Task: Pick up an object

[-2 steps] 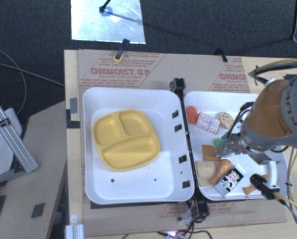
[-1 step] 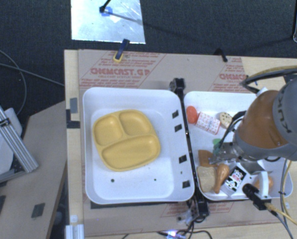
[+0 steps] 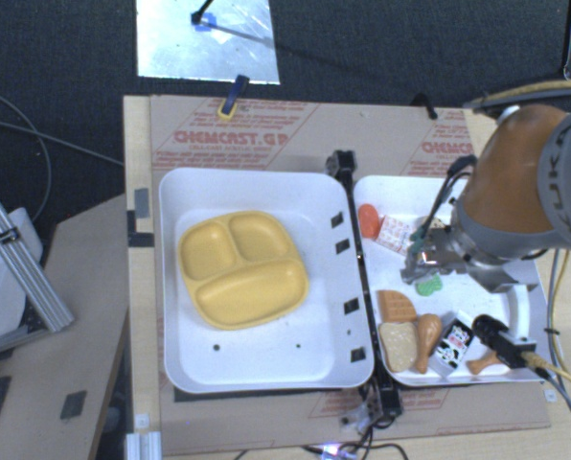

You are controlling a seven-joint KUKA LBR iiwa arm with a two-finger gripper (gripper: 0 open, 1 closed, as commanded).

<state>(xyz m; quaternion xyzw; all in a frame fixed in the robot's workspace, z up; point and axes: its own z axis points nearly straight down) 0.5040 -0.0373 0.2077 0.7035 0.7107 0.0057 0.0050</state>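
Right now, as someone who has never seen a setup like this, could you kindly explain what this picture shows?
It is one photo from a fixed camera above a bench, looking down at a slant. The large grey and orange shape on the right is a robot arm; its job is to pick up an object. Two shallow white bins sit side by side. The left bin holds a yellow divided plate. The right bin holds small toy foods: a red-orange piece, a bread slice, a drumstick, a small green piece and a small printed packet. The arm's hand hangs low over that bin, just above the green piece. I cannot make out whether it is gripping anything.
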